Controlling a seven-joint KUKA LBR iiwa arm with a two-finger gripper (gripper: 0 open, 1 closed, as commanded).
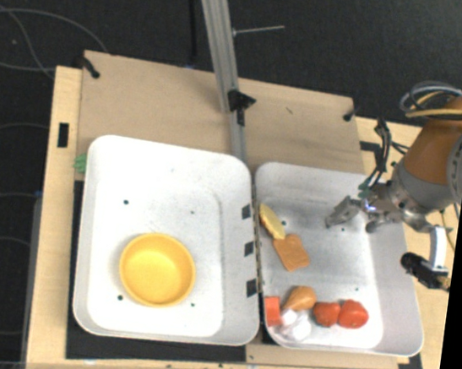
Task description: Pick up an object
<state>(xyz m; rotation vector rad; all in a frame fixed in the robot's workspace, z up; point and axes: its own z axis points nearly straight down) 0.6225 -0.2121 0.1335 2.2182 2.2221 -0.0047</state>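
Overhead, the grey arm (426, 177) comes in from the right edge of the camera view, its orange band sitting above the wrist and the wrist bent so the tool points leftward and down over the right bin (389, 270). The gripper (359, 216) hangs above the upper right part of that bin, over bare white floor, with its two dark fingers (339, 215) spread apart and nothing between them. One finger reaches toward the bin's middle, the other sits closer to the wrist, near the bin's right wall. The objects to pick from lie well apart from the gripper, lower and to the left in the same bin: a yellow piece (273, 222) close to the bin's left wall, a tan block (291, 253) touching it just below, and along the bottom edge a brown rounded piece (299, 298), a small orange-red piece (272, 310), a white lump (298, 327) and two red tomato-like items (341, 314) side by side. The left bin (154, 186) holds a yellow bowl (157, 269), upright, in its lower half. A slanted metal pole (221, 46) rises from between the bins toward the top of the view, and thin cables loop above the arm's orange section.
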